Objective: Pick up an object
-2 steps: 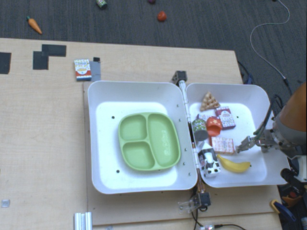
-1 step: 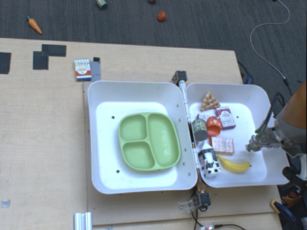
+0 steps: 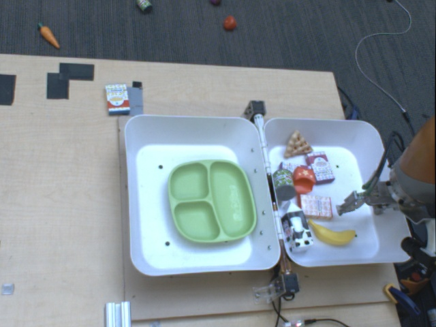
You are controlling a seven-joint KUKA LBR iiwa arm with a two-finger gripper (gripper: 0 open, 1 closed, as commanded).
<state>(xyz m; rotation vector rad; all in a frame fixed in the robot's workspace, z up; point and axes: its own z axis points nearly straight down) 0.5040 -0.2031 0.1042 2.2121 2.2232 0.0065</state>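
Observation:
The right bin [image 3: 368, 136] holds several small items. A pizza slice [image 3: 297, 144] lies at the back, with a maroon carton [image 3: 320, 167], a red tomato [image 3: 304, 177] and a dark can [image 3: 283, 180] in front of it. Nearer the front lie a pink box [image 3: 316, 206], a banana [image 3: 332, 234] and a black-and-white spotted toy [image 3: 297, 228]. My gripper [image 3: 353, 202] hangs over the bin's right half, just right of the pink box and above the banana's tip. Nothing is visibly held in it.
The left bin [image 3: 146, 182] carries a green divided plate [image 3: 211, 200]. A small red-and-white box [image 3: 117, 99] stands on the bench behind it. A toy carrot [image 3: 49, 35] and small toys lie on the carpet beyond. Cables run at the bench's front edge.

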